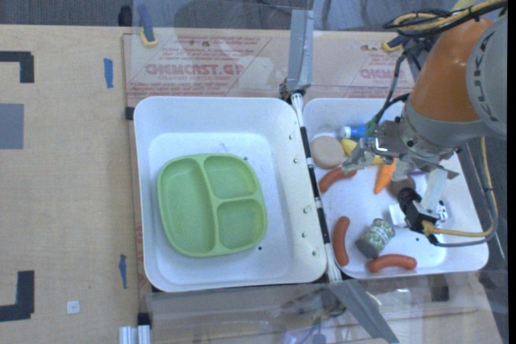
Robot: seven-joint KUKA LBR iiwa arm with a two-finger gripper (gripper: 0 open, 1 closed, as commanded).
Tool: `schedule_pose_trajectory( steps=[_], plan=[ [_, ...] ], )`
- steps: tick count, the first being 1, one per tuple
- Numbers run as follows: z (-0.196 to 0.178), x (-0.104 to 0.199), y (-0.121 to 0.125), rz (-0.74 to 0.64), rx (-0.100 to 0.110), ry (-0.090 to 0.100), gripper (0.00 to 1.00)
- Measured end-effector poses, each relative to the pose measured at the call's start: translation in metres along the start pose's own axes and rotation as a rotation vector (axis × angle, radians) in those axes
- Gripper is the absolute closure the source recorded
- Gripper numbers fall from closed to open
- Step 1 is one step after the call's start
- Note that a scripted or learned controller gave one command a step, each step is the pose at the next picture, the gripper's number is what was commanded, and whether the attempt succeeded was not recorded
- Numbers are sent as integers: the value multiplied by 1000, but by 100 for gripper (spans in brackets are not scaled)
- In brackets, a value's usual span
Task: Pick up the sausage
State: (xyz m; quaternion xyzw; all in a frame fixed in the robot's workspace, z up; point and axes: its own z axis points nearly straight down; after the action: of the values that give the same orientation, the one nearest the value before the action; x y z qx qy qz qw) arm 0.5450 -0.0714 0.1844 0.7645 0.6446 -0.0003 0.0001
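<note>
Nothing picked yet. Nearest, one sausage (393,262) lies at the front of the right bin (472,254) beside a small can (375,237); another sausage (342,240) sits by the divider, a third (335,177) further back near a round bun (326,151). My claw (379,159) hangs low over the bin's middle beside a carrot (384,176); can't tell its fingers' state. Arm comes from the right. Green plate (212,204) left bin.
</note>
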Motion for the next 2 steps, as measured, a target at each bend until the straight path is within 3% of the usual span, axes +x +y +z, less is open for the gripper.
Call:
schedule_pose_trajectory(
  steps=[1, 2],
  plan=[
    [76, -18, 87, -60, -22, -1, 0],
    [89, -15, 59, -56, -24, 0, 0]
  ],
)
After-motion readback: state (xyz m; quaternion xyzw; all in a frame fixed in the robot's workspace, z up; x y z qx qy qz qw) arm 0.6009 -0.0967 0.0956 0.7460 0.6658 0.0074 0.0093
